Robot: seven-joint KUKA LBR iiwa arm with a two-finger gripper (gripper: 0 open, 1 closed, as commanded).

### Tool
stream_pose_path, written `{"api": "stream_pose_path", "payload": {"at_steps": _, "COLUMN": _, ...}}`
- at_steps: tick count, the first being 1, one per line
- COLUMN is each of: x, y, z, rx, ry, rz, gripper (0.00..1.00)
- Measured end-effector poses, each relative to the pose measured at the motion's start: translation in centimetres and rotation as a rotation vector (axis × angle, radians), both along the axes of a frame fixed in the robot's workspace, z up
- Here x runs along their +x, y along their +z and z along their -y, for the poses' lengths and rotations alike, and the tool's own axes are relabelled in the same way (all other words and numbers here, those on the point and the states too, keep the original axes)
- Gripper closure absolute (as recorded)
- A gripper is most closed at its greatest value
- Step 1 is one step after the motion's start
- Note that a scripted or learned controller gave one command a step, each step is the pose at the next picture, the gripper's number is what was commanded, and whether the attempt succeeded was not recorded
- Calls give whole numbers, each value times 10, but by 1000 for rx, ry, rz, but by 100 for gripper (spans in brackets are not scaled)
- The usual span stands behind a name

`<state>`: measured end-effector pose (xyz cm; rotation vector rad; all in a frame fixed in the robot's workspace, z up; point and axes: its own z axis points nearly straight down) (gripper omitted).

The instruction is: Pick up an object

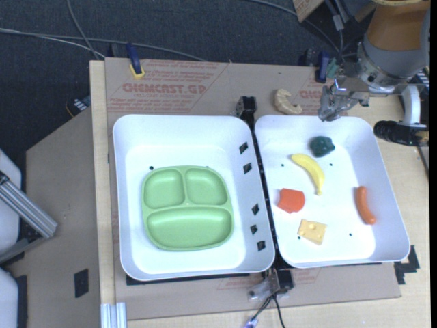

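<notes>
On the left we see a green divided tray [187, 208] in its bin; the right bin [382, 248] holds banana [311, 170], red piece [291, 200], cheese [313, 231], sausage [365, 205] – the gripper [332, 111] above its far rim carries nothing

Two white bins [130, 183], one green tray [186, 208], five toy foods [308, 170].

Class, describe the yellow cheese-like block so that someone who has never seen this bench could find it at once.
Start at the right-hand shallow white bin, the one holding small toy foods. Go to its near edge, below the orange-red chunk and the curved yellow banana. The flat yellow cheese-like block lies there: it alone is square-cornered and dotted with holes.
</notes>
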<state>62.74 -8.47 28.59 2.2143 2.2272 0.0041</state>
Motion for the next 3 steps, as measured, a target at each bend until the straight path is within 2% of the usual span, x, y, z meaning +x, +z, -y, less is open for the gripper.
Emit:
{"api": "stream_pose_path", "payload": {"at_steps": 2, "x": 8, "y": -39, "z": -95, "rx": 1, "ry": 0, "rz": -7, "gripper": 100}}
{"api": "stream_pose_path", "payload": {"at_steps": 3, "x": 25, "y": -52, "z": -149, "rx": 1, "ry": 0, "rz": -1, "gripper": 100}}
